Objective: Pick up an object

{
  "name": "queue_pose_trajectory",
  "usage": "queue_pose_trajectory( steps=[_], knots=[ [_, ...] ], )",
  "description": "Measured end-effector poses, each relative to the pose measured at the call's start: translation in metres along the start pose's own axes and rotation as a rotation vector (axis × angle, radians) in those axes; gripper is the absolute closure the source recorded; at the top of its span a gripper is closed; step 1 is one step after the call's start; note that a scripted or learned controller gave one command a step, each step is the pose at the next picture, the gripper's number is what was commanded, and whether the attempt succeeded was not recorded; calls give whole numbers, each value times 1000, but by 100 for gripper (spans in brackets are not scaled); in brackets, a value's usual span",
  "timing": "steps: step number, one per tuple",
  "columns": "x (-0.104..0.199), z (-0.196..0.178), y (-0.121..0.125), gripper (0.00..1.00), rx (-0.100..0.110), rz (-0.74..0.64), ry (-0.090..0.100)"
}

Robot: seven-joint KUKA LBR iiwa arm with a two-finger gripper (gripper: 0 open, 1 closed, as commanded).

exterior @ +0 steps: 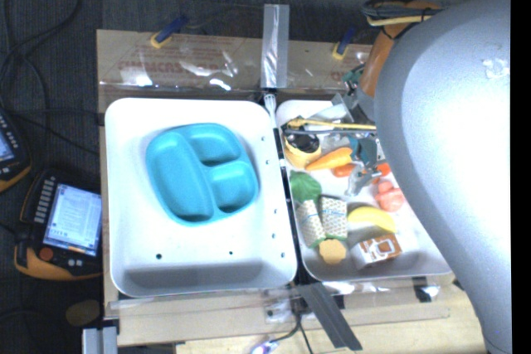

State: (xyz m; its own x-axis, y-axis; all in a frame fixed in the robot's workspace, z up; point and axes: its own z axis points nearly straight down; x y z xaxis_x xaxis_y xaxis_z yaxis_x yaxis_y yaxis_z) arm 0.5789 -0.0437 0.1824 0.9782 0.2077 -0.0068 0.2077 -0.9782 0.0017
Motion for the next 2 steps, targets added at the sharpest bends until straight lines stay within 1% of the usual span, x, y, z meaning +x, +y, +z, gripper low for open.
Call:
queue_pose_trajectory(
  steps=[1, 2],
  knots=[
    [-13, 91, 87, 0, 0, 9, 3],
    [28, 94, 167, 0, -6, -15, 9]
  ],
)
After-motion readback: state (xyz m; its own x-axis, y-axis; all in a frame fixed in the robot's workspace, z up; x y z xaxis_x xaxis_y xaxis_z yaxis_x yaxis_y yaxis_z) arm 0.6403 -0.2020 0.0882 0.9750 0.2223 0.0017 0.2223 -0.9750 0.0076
